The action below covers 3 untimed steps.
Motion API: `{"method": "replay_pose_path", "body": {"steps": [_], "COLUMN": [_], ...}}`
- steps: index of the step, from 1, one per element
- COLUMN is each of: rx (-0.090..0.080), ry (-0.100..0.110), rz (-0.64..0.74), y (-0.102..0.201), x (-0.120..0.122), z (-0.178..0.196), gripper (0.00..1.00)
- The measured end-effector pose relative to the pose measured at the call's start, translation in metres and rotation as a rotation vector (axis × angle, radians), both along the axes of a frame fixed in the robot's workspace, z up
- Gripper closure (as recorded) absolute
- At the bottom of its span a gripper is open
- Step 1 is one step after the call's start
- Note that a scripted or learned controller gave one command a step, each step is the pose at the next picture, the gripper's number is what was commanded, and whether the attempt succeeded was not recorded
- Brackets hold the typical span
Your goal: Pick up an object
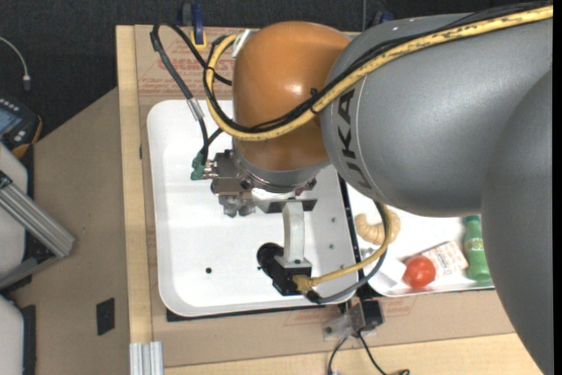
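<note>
Gripper (242,191): hovering low over the left bin (180,219), open or closed cannot be told. Pickable objects: red tomato (420,272) and green bottle (475,252), lying right of that bin. Risk: grasping at bare floor, the objects being elsewhere

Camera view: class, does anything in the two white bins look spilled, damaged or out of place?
Nothing stands out. The red tomato, green bottle and white packet lie inside the right bin. The left bin bears one tiny dark speck. The arm hides much of both bins.
</note>
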<state>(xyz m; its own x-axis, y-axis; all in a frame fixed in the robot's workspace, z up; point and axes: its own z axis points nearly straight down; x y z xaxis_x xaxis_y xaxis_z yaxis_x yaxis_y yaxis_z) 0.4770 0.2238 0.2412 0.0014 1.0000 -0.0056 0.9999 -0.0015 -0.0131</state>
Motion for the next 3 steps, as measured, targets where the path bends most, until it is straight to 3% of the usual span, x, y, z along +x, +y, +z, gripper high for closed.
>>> {"method": "replay_pose_path", "body": {"steps": [1,2,3], "rx": [0.009,0.012,0.014], "ry": [-0.022,-0.023,-0.032], "rz": [0.001,0.004,0.003], "y": [0.001,0.001,0.000], "x": [0.029,0.002,0.016], "z": [0.073,0.161,0.303], "gripper": [1.00,1.00,1.00]}}
